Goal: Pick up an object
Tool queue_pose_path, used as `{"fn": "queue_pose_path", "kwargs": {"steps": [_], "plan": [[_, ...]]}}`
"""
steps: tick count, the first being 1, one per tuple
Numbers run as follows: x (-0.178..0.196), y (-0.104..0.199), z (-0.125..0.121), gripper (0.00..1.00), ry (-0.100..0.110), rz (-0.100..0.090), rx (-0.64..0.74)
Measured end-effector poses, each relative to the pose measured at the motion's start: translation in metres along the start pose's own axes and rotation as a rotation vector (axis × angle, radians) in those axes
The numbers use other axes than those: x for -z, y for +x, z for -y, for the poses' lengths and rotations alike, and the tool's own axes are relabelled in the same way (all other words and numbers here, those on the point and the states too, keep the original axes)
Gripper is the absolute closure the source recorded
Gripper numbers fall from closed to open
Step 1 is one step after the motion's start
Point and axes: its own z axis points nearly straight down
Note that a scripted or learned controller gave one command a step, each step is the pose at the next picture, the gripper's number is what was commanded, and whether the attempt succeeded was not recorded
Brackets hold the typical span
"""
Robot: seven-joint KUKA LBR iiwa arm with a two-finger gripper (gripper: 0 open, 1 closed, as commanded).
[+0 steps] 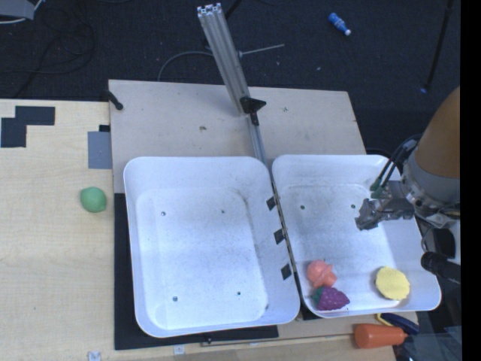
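1. The arm point(440, 153) comes in from the right, and its gripper point(370, 215) hangs over the right-hand white bin point(331, 173), toward that bin's right wall and about midway along it.
2. From here I cannot tell whether the gripper is open or closed; it is a small dark shape against the white floor of the bin, and I see nothing held in it.
3. Three things lie along the near edge of the right-hand bin, all nearer the camera than the gripper.
4. A yellow rounded object point(392, 283) sits in the near right corner, a little to the right of the gripper and apart from it.
5. An orange-pink object point(322, 272) lies near the bin's near left corner, off to the gripper's left, with a purple grape-like bunch point(331, 298) touching it on its near side.
6. The left-hand white bin point(197, 173) stands beside the right-hand one.
7. A green ball point(93, 199) rests on the wooden worktop point(45, 277) left of the bins.
8. An orange object point(379, 335) lies outside the right-hand bin, just past its near rim.
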Motion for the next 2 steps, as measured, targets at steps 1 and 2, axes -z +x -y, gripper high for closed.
{"fn": "queue_pose_path", "kwargs": {"steps": [1,2], "plan": [[-0.005,0.042,-0.005,1.00,-0.001,0.000,-0.001],[-0.016,0.094,-0.010,1.00,0.000,0.001,-0.001]]}}
